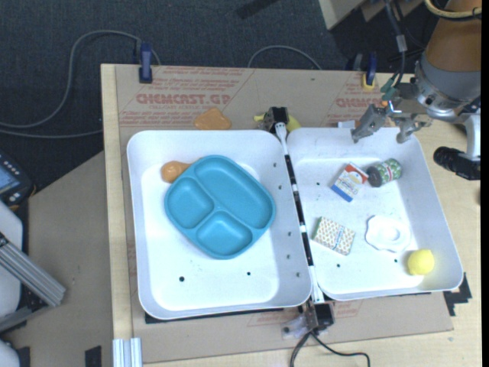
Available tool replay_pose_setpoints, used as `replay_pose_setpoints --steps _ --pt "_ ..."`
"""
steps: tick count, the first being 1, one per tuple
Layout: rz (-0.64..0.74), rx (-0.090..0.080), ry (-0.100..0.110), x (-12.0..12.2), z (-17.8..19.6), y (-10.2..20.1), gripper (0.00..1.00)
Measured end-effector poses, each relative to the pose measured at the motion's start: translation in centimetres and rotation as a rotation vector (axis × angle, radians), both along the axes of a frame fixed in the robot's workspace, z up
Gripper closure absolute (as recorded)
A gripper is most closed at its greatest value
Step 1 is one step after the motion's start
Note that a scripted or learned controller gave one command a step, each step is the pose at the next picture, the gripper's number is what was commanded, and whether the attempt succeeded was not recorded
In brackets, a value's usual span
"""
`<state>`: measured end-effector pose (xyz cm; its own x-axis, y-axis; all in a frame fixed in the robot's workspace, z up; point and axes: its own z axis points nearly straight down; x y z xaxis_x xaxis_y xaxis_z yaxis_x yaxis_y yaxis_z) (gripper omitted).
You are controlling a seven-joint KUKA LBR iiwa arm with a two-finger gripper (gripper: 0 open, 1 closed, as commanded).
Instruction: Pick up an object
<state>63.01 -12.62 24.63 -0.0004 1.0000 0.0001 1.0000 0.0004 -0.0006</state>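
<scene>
Hand hung above the far edge of the right bin, fingers spread apart w/ nothing between them, so no grasp had been made yet. It sat high and off to the back, probably to keep the bin contents unobstructed before a descent.

Candidates lay loose in the right bin, well apart from each other, which should make a clean pick easier: red-and-white carton just beside a small dark can on its side, patterned packet near the divider, white lid-like piece, yellow ball near the front corner. Carton and can were nearest the hand, so likely targets.

Left bin held a blue divided tray w/ an orange item tucked at its far-left edge; both lay away from the hand. Both bins rested on the desk.
</scene>
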Motion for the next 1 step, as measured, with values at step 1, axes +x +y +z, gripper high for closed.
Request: replay_pose_setpoints --steps 1 --pt "0.001 -0.001 0.002 3.55 -7.44 -1.10 0.00"
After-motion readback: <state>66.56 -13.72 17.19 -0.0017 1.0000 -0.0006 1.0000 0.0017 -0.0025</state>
